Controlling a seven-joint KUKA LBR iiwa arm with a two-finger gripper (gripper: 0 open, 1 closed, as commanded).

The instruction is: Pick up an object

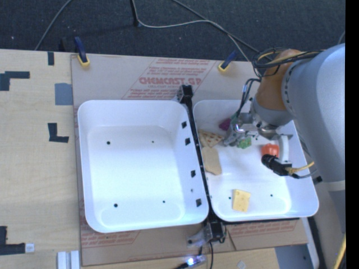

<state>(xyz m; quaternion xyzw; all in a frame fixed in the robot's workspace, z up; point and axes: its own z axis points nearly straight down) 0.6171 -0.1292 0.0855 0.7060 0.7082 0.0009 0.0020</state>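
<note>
Right bin (303, 203), green object (244, 143) under tool (235, 134)

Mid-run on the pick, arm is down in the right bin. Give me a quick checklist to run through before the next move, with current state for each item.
1. Gripper is over the right bin: ok.
2. Candidate close to the gripper: green piece right beside it: ok.
3. Something held between the fingers: cannot tell, the wrist hides them.
4. Neighbours clear of the target: purple piece and waffle-like piece crowd it: not ok.
5. Easier fallback available: yellow block lies alone near the front: ok.
6. Orange piece clear of the arm's black fitting: cannot tell.
</note>
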